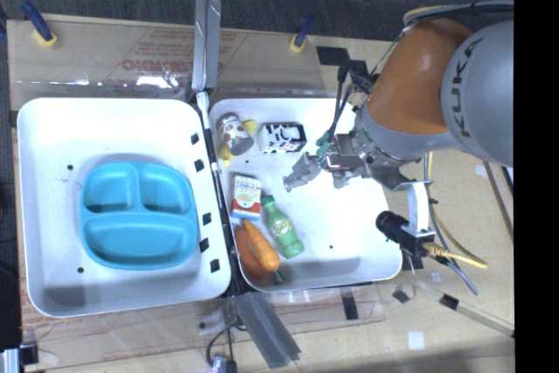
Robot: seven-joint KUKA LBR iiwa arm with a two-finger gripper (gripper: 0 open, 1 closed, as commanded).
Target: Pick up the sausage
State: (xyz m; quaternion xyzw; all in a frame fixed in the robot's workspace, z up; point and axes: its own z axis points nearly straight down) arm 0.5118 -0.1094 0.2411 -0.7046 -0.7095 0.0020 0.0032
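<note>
The sausage (257, 248) is an orange-brown stubby piece lying at the front left of the right bin (367, 262), against the bin's left wall. My gripper (299, 174) hangs over the middle of that bin, up and to the right of the sausage and well apart from it. Its grey fingers point left toward the bin's objects, open, with nothing between them.
Beside the sausage lie a green bottle (282, 228) and a small carton (246, 193). A red-and-white can (234, 134) and a black-and-white patterned pack (285, 137) sit at the bin's back. The left bin (35, 188) holds a blue divided plate (138, 217).
</note>
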